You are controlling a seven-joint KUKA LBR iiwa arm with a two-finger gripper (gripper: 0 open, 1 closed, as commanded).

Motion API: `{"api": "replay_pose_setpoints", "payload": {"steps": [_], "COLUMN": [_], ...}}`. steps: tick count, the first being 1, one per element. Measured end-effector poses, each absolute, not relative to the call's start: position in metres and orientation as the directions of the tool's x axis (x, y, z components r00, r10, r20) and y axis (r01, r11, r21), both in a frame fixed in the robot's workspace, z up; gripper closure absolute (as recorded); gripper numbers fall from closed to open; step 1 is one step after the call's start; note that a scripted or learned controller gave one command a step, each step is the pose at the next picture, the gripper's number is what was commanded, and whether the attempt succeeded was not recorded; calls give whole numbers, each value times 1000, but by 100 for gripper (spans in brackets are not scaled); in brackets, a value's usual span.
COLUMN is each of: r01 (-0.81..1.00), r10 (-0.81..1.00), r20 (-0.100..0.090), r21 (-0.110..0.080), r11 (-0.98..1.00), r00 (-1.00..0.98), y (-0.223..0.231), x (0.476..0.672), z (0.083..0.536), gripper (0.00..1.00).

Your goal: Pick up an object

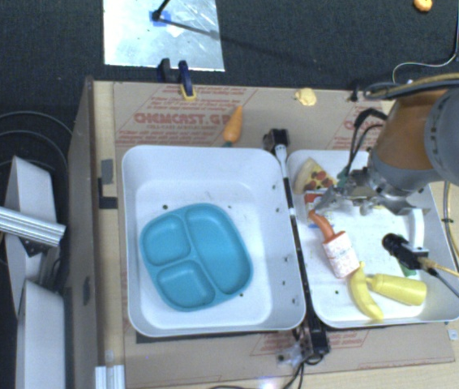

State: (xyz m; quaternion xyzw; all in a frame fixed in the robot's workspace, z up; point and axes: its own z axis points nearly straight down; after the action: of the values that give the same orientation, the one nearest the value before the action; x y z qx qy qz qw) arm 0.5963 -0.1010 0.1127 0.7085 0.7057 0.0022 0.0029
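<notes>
Bins: two white bins sat side by side on the desk.
Left bin: one blue divided plate.
Right bin: one pizza slice at the far left corner; one banana, one yellow bottle along the near edge.
Gripper: the gripper was low beside the pizza slice; finger state cannot be told.

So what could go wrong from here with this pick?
1. The right bin is crowded: pizza slice, orange piece and small bottle lie close together under the gripper, so it may nudge a neighbour or catch two.
2. The banana touches the yellow bottle; grasping either may drag the other.
</notes>
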Motion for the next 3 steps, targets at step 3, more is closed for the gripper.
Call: {"api": "replay_pose_setpoints", "payload": {"steps": [3], "r01": [1000], "r10": [1000], "r20": [1], "r21": [-2], "r11": [3], "r00": [-3], "y": [-118], "x": [670], "z": [85], "gripper": [0]}}
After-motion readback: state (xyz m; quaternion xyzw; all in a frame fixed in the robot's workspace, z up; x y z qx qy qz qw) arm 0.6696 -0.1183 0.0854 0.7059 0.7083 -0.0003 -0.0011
